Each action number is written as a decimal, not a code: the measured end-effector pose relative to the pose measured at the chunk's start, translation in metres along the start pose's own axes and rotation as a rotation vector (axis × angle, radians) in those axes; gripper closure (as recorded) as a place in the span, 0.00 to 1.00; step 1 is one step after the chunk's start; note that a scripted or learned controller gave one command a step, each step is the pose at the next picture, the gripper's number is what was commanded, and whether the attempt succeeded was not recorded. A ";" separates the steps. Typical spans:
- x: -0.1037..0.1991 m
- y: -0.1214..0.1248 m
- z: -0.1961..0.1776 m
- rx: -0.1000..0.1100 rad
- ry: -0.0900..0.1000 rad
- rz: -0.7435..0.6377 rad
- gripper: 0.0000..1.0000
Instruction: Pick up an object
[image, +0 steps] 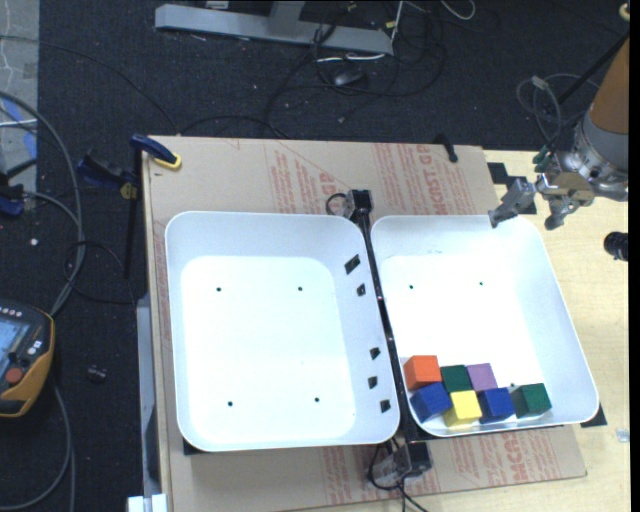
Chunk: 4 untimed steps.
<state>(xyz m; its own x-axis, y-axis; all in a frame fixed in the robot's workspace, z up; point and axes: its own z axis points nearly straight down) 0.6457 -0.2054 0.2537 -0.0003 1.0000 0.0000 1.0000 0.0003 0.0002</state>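
Nearest us, along the front wall of the right bin (560, 300), we see a tight cluster of cubes: orange (423, 369), dark green (456, 378), purple (481, 375), two blue (430, 401) (496, 403), yellow (464, 406) and green (531, 399). Farther back, the gripper (531, 208) hangs over that bin's far right corner, its fingers spread apart with nothing between them, well apart from the cubes.

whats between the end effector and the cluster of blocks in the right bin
Bare white floor of the right bin. In the camera view, nothing lies between the open end effector at the far rim and the blocks at the near edge.
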 end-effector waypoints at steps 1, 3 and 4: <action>-0.004 -0.081 0.006 0.001 0.001 0.003 0.00; 0.081 -0.014 0.035 0.001 0.001 -0.004 0.00; 0.142 -0.014 0.031 0.000 0.002 -0.005 0.00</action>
<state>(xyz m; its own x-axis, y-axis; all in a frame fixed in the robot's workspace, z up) 0.6313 -0.0632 0.2231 -0.0050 1.0000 0.0016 1.0000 0.0050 0.0001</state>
